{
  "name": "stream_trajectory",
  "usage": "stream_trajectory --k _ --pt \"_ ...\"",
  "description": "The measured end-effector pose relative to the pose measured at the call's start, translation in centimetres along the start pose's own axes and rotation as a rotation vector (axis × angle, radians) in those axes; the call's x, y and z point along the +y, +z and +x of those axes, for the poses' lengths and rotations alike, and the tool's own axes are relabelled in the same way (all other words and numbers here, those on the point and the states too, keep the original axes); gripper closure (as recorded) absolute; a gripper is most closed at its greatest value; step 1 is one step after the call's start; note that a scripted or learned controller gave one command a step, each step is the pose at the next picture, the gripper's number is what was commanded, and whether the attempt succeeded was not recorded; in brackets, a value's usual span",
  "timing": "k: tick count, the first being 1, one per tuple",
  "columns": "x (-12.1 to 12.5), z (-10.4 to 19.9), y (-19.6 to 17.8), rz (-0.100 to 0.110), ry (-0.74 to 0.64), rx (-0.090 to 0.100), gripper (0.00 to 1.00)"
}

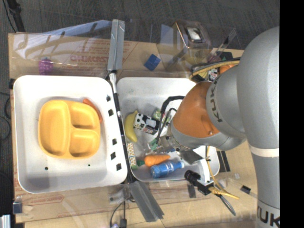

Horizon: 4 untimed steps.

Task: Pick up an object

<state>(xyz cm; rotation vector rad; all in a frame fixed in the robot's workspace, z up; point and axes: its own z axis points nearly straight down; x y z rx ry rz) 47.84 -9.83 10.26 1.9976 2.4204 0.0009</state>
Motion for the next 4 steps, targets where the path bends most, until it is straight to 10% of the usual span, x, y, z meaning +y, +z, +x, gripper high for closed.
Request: stream_trajectory --k 1,2,3,4 --pt "-0.02 0.00 0.01 0.000 0.000 0.000 0.00" --pt "-0.10 -0.19 0.85 -0.001 -0.011 -0.004 0.00" --pt "-0.01 0.00 -0.02 0.001 -0.018 0.001 1.00" --pt "-0.03 0.00 -0.01 0.002 -0.018 0.000 0.00"
